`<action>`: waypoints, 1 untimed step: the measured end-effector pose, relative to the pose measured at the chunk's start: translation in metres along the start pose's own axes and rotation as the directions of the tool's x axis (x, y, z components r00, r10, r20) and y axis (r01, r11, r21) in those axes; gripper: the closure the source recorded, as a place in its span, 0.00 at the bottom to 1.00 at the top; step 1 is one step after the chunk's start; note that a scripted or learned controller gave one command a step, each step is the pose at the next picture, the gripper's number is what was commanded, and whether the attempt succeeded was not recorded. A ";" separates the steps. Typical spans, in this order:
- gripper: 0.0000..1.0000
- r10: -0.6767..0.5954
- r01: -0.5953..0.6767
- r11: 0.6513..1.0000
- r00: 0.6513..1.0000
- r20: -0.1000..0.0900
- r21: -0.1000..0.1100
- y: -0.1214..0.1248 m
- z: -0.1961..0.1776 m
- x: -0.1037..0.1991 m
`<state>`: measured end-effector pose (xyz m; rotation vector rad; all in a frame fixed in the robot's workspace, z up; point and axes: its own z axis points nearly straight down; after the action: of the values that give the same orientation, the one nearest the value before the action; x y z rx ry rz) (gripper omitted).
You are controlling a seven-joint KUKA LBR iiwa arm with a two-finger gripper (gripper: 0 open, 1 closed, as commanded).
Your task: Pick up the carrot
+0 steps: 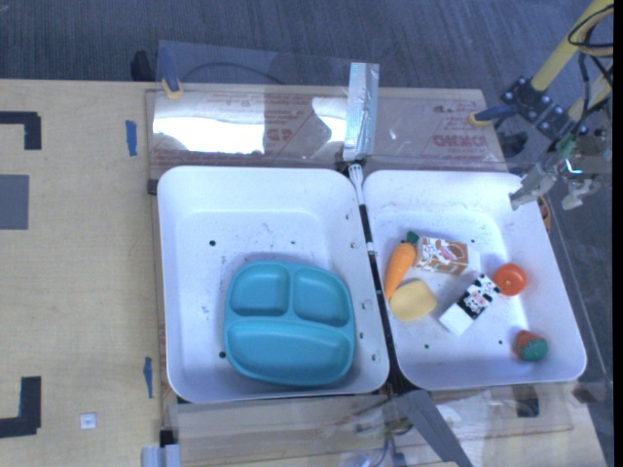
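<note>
tray [289, 324] in left bin [185, 261], carrot [398, 266] in right bin [555, 290]

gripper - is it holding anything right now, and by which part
Nothing is held. The gripper is at the right bin's far corner; the carrot lies in it.

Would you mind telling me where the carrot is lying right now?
The carrot lies in the right bin, near its left wall, touching the yellow block just below it, with the printed carton to its right.
</note>
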<state>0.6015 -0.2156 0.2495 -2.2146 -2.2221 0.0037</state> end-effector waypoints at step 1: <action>0.00 0.152 -0.152 0.988 0.988 -0.002 0.011 0.022 0.136 0.042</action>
<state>0.6223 -0.1736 0.1131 -2.3700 -2.0412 0.0128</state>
